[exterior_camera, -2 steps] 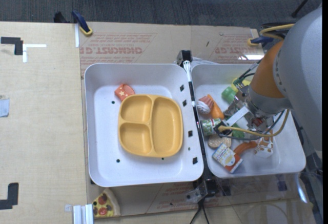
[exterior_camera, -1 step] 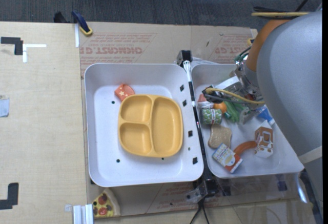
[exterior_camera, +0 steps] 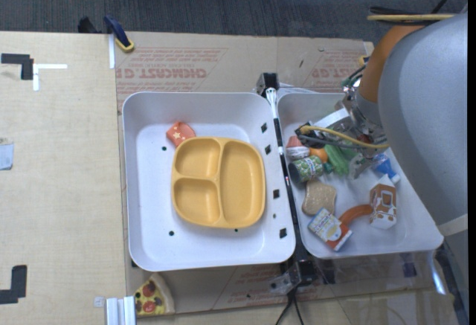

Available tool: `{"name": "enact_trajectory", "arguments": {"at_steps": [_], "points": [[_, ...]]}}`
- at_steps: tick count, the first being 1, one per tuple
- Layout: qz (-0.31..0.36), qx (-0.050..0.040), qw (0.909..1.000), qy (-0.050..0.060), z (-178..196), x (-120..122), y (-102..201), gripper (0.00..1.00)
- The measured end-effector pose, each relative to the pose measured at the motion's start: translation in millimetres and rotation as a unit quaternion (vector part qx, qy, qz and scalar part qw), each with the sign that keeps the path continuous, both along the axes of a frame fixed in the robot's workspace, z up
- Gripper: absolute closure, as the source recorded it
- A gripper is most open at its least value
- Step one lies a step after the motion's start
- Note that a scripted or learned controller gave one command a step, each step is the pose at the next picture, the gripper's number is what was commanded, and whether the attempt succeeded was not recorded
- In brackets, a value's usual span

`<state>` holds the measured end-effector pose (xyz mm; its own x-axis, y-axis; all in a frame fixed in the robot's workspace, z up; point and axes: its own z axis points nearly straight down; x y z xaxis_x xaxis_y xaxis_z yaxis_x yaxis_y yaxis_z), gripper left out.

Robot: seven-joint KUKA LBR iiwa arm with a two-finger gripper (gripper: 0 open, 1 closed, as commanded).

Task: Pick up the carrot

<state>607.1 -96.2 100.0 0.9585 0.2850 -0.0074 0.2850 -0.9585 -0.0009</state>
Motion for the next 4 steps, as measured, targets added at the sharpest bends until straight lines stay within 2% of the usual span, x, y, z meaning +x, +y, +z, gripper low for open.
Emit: {"name": "enact_trajectory", "arguments": {"at_steps": [1,2,3,4], "points": [[-0.014,0.0004,0.9999,-0.002,91,-72,19,1.00],[-0.014,0.0005,0.9999,-0.002,91,-72,19,0.00],[-0.029,0.0001,0.9996,-0.002,91,15,62,0.00],[-0.044,-0.0001,0.9990,-0.001,90,-58,45,0.00]]}}
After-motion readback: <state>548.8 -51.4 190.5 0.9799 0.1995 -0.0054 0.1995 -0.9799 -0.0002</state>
